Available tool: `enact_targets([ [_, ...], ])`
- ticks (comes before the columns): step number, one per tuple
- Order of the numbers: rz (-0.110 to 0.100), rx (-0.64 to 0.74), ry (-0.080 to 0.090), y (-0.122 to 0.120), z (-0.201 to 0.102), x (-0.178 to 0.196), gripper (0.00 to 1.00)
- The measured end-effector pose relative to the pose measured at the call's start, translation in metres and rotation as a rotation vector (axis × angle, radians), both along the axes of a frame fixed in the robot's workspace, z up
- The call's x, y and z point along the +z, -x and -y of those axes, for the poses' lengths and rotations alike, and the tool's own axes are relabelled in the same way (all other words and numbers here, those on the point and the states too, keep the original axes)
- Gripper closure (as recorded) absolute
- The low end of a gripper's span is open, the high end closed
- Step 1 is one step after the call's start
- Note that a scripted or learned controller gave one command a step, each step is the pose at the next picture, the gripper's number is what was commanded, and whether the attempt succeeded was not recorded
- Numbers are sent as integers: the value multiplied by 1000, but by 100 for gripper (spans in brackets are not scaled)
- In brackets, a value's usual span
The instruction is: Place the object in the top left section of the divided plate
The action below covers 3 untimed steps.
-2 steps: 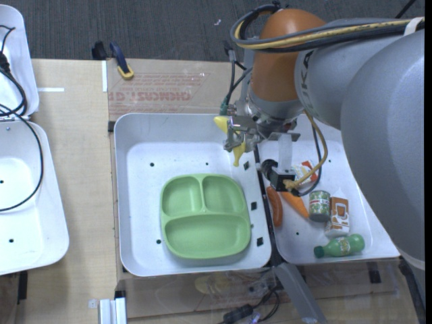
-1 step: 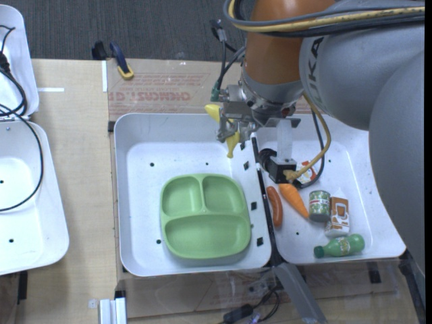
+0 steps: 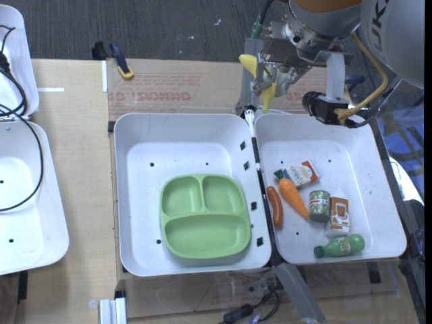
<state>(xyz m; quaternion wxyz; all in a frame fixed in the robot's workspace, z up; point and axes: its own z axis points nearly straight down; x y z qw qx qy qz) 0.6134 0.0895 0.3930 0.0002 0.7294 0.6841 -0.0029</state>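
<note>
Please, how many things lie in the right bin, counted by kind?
Carrot: 1
Sausage: 1
Can: 1
Green bottle: 1
Small cartons: 2, one red and white, one orange and white
Total: 6

A yellow banana [image 3: 260, 79] hangs above the bins' far edge; the green divided plate [image 3: 205, 217] lies flat in the left bin [image 3: 135, 181].

arm [image 3: 378, 5] cut off top-right — end effector [image 3: 270, 90] hold unclear | sink [image 3: 20, 201] cropped left
</note>
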Motion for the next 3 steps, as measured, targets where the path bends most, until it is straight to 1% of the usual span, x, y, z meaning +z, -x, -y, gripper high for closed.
enact_targets([
  [1, -4, -44, -1, 66, 56, -105, 100],
  [2, -2, -94, -1, -25, 107, -121, 100],
  [3, 0, -36, -1, -46, 140, -107, 100],
])
